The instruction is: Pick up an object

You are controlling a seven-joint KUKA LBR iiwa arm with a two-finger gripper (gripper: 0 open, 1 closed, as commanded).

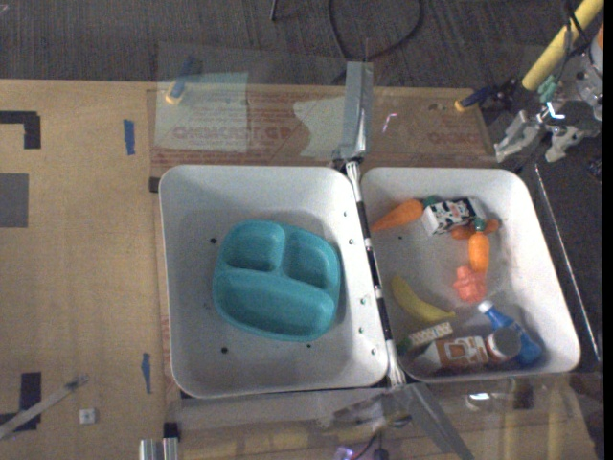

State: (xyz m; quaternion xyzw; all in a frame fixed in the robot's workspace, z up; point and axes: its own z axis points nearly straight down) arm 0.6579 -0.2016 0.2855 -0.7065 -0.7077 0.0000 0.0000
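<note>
Sitting idle at about 1 o'clock, outside both bins, the two-finger gripper (532, 134) is hanging past the far corner of the right-hand shallow white bin (551, 257); nothing is showing between its fingers, and at this size I cannot tell if they are apart or together

Nothing is being lifted yet, so the pick is looking not started, by my read

Candidates are all lying in the right bin:
- orange plastic carrot (397, 216) at 11 o'clock of that bin, near the divider
- small black-and-white printed carton (448, 215) just beside it, toward 12 o'clock
- second short orange carrot-shaped piece (478, 251) near the middle, with a pale pink toy figure (466, 284) just below it
- yellow plastic banana (418, 302) at 8 o'clock
- flat brown-and-white printed packet (458, 350) along the 6 o'clock wall, touching a blue-capped clear bottle (510, 336) at 5 o'clock

Left-hand shallow white bin (182, 257) is carrying one teal three-compartment plastic plate (276, 279), sitting roughly centred

What is remaining, as I judge it: moving the arm in over the right bin, descending on one item, closing, lifting clear. The carton and far carrot are lying closest to the gripper; the packet and bottle are crowding each other and the wall, so they are looking like the riskier targets
</note>
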